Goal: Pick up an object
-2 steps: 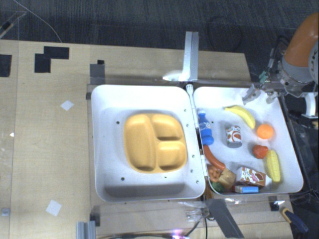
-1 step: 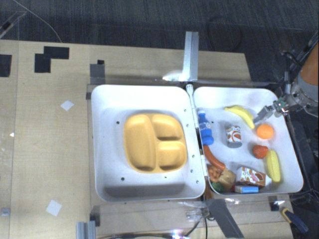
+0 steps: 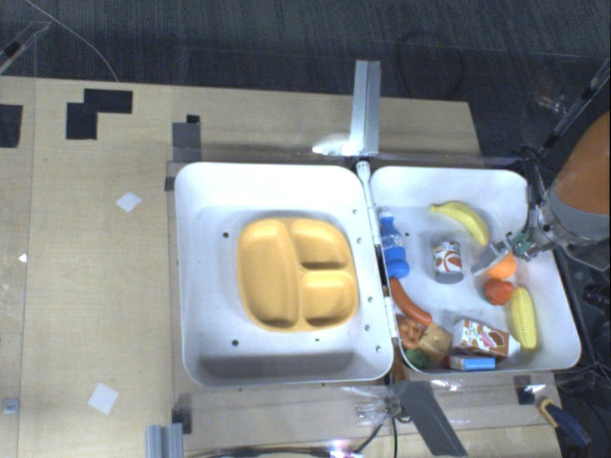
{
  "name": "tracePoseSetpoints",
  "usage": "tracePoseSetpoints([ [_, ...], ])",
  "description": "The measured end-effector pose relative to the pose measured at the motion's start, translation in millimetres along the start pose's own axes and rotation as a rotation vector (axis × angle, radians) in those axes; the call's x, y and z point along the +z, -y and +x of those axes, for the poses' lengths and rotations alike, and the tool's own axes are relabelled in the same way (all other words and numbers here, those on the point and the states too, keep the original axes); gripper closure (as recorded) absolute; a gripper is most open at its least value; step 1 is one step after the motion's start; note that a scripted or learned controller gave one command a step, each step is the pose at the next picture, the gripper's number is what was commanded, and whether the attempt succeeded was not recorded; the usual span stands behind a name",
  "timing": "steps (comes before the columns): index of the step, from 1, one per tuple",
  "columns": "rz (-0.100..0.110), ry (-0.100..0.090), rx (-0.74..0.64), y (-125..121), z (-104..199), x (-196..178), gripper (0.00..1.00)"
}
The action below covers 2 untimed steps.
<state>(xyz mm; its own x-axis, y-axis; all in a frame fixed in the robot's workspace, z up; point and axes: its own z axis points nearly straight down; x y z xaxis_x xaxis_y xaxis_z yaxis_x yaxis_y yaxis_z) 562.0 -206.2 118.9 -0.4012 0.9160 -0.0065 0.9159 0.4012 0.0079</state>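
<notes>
One gripper (image 3: 503,253), its clench state being impossible to tell, is hovering in the right bin (image 3: 554,351) just above the orange fruit (image 3: 499,281), so it is needing a centred, vertical descent clear of the corn cob (image 3: 523,318) beside it.

**Worktop and What Sat on It**

The worktop (image 3: 86,284) was pale wood with black square marks (image 3: 97,111) near its far left corner and small pale patches (image 3: 128,201) on its left part. Two shallow white bins rested on it side by side, touching along a shared edge: the left bin (image 3: 205,256) and the right bin (image 3: 554,346). A metal post (image 3: 367,103) stood behind their join.
</notes>
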Motion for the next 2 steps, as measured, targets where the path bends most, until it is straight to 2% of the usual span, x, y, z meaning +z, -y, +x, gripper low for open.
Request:
tracePoseSetpoints([
  [1,0.009,-0.006,0.023,-103,-33,31,0.0],
  [2,-0.001,0.001,-0.457,-99,-43,-23,0.0],
])
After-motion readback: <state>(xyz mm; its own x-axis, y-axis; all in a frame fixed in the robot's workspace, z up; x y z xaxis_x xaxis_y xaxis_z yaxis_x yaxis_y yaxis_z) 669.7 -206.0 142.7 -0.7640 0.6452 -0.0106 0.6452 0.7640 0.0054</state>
